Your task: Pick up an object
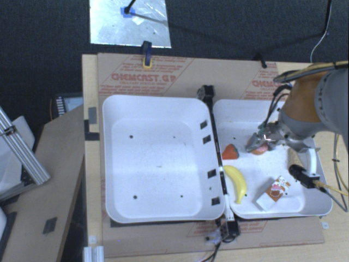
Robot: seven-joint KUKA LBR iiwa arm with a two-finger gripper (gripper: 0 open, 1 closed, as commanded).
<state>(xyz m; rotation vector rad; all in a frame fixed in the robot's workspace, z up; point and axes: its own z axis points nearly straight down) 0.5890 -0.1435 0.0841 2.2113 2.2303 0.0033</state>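
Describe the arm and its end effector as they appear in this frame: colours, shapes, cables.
The arm enters from the right: a thick, rounded grey body with a broad orange band above the wrist. Thin dark and yellowish cables loop along its top and near the wrist. The end effector is a small grey metallic assembly, too blurred to make out further detail.

Even, fairly bright light is falling from above, and the two shallow white plastic bins [158, 162] are showing almost no shadow inside, only soft grey shading along their walls. The crinkled silver foil sheet [130, 15] at the top is catching a dull, patchy glare. The dark speckled carpet floor [49, 37] is looking grainy. The whole picture is appearing slightly soft, with fine detail smearing on the small items.
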